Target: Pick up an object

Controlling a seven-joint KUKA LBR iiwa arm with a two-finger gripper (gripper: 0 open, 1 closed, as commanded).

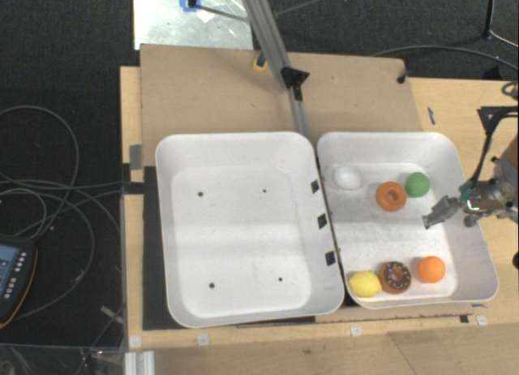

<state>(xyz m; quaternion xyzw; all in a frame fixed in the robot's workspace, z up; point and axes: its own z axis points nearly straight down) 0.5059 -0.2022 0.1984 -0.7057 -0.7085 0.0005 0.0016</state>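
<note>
Green ball [417, 184] near gripper [444, 211]

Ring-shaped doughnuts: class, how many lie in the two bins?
2, both in the right bin. The orange doughnut lies in the upper part beside the green ball; the brown doughnut lies at the lower edge between the lemon and the orange. None seem hidden.

The bench [381, 89] bears two white bins [243, 227], side by side.
</note>
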